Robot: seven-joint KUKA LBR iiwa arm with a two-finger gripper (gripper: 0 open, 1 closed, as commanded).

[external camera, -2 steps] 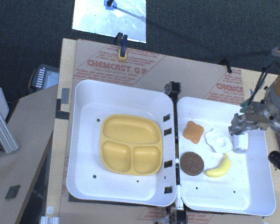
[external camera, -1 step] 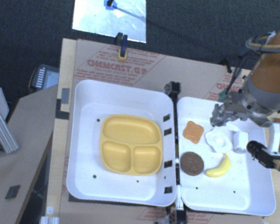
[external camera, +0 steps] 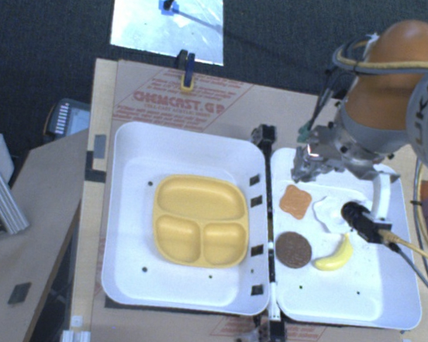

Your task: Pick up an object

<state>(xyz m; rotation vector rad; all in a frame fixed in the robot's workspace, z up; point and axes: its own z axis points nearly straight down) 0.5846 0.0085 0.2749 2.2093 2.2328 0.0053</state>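
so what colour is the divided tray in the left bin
Pale yellow tray, clearest in the camera view.

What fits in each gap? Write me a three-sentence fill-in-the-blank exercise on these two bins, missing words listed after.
1. The yellow divided tray has ____ compartments.
2. The toy banana lies in the ____ bin, beside the brown cookie.
3. The gripper hangs above the far end of the right bin, near the ____ slice of toast.

Missing words: three; right; orange
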